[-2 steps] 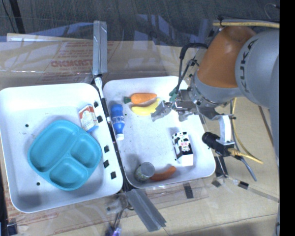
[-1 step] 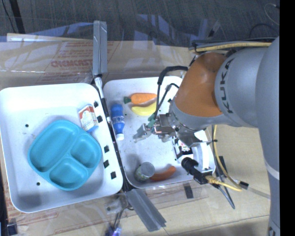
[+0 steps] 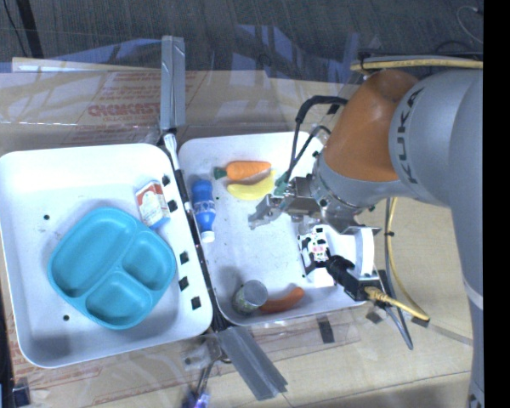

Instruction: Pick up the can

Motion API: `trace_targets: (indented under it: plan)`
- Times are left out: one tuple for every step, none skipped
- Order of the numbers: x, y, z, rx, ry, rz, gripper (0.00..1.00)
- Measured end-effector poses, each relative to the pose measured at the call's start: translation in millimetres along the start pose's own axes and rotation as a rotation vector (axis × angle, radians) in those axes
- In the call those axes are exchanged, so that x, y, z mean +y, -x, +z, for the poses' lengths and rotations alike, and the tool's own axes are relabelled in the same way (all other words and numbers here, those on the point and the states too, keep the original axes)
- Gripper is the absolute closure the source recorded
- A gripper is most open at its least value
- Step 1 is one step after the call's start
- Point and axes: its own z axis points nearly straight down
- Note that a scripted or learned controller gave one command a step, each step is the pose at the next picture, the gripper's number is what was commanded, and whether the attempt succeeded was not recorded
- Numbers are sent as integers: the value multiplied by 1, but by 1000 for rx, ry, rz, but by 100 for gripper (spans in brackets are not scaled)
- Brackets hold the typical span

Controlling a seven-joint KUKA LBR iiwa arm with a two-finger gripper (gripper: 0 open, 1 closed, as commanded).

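step: pre-grasp | end effector (image 3: 266,211) hovering mid right white bin (image 3: 231,253), opening cannot be told | small silver metal can (image 3: 250,297) sitting apart, at front wall | next: needing travel over can, then descent

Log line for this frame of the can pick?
gripper over middle of right bin | can near its front wall, beside sausage, apart from gripper | pick not done

Your grey metal arm (image 3: 425,134) with its orange band reaches in from the right, wrist (image 3: 327,195) bent downward, jaws pointing left.
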Motion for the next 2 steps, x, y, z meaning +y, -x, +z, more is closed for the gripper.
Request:
trace_targets:
  plan:
    - [-42,-40,33,1,-3,134,0]
    - [-34,24,-1,1,0,198,0]
